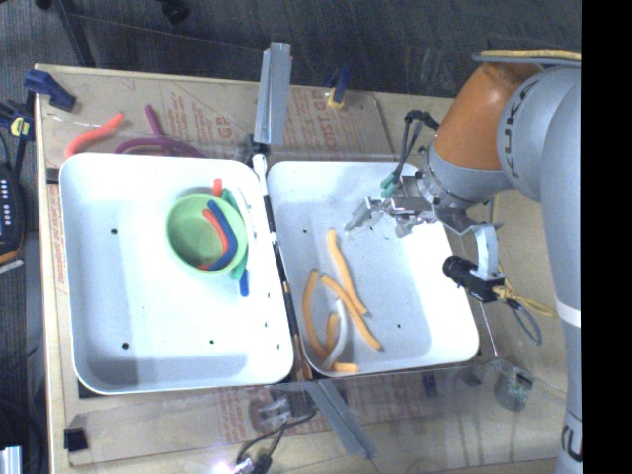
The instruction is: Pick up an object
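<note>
Several orange strips [341, 284], long, thin and bendy, lying loose on the floor of the right bin [449, 339], toward its near left part: one slanting from the middle down to the right, others curved and overlapping beside the left wall, a short piece at the near rim. Above them, over the far middle of the same bin, the claw [380, 212], metal, pointing left, with nothing visible between its fingers [357, 220]; whether apart or together, cannot tell from this slant. Behind it, to the right, the grey arm [538, 136] with its orange band [474, 117], reaching across the bin's right rim, cables and a black fitting hanging near that rim. To the left, touching side by side, the left bin [109, 344], holding a green bowl [197, 235] near its far right part, with a blue curved strip [229, 227] and a red one [210, 262] lying in it, green pieces at its right edge. Beneath both bins, the tabletop [178, 415], brown with printed lettering; on its far left, an orange tool handle [94, 133] and a loop of purple tubing [158, 144]; between the bins at the far side, a grey upright bar [273, 92].
</note>
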### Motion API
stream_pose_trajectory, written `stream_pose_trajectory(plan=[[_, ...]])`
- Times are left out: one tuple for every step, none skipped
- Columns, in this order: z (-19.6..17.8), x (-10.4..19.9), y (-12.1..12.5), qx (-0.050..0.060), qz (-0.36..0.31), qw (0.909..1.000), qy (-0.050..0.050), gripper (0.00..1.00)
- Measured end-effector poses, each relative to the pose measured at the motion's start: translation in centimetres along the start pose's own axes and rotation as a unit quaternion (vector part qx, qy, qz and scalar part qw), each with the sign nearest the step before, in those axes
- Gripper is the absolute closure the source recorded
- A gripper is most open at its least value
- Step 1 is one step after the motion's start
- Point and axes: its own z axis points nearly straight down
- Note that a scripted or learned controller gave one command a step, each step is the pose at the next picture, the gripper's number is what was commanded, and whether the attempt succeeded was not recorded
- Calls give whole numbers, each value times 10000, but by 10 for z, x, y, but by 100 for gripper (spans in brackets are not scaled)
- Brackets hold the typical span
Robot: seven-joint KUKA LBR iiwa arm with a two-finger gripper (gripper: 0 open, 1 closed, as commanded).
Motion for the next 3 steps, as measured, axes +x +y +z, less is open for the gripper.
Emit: stream_pose_trajectory(plan=[[108, 46, -45, -28, -1017, 9948, -1, 0], [97, 45, -45, -18, -1041, 9946, -12, 100], [-47, 56, 34, -30, -1053, 9944, -13, 100]])
